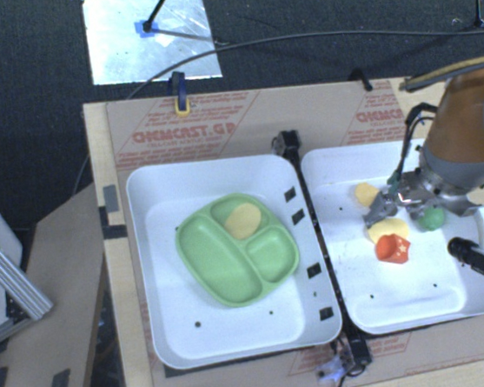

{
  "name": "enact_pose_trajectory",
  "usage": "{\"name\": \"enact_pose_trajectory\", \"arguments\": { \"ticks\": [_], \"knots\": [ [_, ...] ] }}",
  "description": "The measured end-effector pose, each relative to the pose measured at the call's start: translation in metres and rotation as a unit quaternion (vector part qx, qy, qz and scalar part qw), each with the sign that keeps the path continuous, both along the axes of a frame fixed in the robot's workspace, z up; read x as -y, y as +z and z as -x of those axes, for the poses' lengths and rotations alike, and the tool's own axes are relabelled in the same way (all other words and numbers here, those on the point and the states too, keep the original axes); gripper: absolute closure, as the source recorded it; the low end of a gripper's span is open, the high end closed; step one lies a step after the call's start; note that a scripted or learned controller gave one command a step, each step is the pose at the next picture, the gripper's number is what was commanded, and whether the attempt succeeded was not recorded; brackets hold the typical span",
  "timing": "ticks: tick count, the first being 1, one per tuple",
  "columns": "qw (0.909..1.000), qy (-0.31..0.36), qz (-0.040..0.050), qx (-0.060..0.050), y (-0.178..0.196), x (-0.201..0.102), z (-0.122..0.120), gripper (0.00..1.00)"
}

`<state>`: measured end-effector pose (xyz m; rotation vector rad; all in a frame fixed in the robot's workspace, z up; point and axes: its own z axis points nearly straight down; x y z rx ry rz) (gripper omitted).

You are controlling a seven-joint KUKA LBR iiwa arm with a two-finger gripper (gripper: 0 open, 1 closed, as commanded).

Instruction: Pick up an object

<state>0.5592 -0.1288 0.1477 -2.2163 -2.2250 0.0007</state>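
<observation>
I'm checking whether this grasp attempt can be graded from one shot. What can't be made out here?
- Gripper: finger state unreadable in the camera view, small and dark.
- Green object: partly under the arm, identity unclear.
- Yellow item on the green divided plate: too blurred to name.
- Arm: cut off at the right edge.

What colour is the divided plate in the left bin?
Light green plate, clearest in the camera view.

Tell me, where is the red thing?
The red thing lies in the right bin, just below a yellow piece and near the gripper.
</observation>
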Motion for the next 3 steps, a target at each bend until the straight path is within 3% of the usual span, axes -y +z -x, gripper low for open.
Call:
{"name": "enact_pose_trajectory", "arguments": {
  "ticks": [1, 2, 3],
  "knots": [
    [1.0000, -0.001, 0.0001, 0.000, -0.056, 0.005, -0.008, 0.00],
    [1.0000, -0.001, 0.0008, 0.002, -0.062, 0.005, -0.009, 0.00],
    [0.9999, -0.001, 0.0035, 0.011, -0.045, 0.007, -0.015, 1.00]
  ]
}}
